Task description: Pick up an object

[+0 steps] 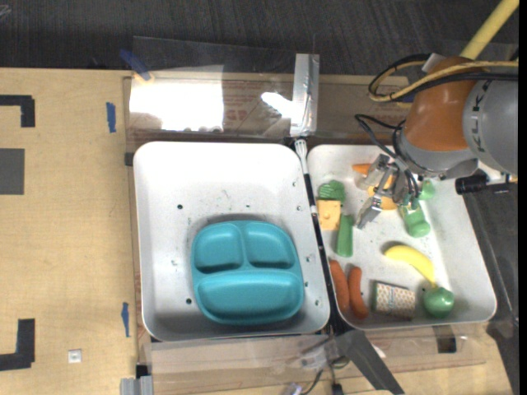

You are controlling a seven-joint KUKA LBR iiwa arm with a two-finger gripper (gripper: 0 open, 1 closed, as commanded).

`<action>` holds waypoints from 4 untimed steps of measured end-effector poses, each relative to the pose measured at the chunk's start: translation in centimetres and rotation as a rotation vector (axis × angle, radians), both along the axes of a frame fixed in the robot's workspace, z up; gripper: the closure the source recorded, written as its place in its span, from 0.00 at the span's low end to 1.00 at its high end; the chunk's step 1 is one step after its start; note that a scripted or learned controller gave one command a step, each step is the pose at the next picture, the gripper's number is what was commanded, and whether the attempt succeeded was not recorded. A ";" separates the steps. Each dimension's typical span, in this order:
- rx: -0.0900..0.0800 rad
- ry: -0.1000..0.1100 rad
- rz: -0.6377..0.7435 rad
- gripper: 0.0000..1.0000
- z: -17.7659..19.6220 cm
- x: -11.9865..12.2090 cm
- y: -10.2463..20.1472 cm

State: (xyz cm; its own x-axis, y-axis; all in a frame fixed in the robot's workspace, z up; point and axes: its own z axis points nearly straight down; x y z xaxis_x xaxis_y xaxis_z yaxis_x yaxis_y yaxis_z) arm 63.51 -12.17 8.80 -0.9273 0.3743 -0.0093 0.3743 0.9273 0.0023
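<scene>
The hand [385,189] hangs low over the back of the right bin [469,245], its fingers spread with nothing between them. Below it lie a banana [409,260], a green ball [439,301], two sausages [349,289] and a green stick [344,234]. The left bin [156,220] holds a teal divided tray [246,271].

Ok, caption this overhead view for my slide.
Gripper hovering over right bin of toy food; teal tray in left bin.
</scene>
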 end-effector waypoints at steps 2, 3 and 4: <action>-0.003 0.003 0.393 0.00 0.0 -1.0 -5.6; 0.014 0.033 0.444 0.00 0.0 2.9 -7.0; -0.002 0.002 0.584 0.00 0.0 -1.2 -10.0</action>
State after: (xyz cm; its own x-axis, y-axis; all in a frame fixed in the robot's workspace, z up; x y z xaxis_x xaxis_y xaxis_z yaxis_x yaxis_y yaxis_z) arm 62.33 -22.19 8.82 -0.9799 -0.1993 -0.0078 -0.1993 0.9799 -0.0002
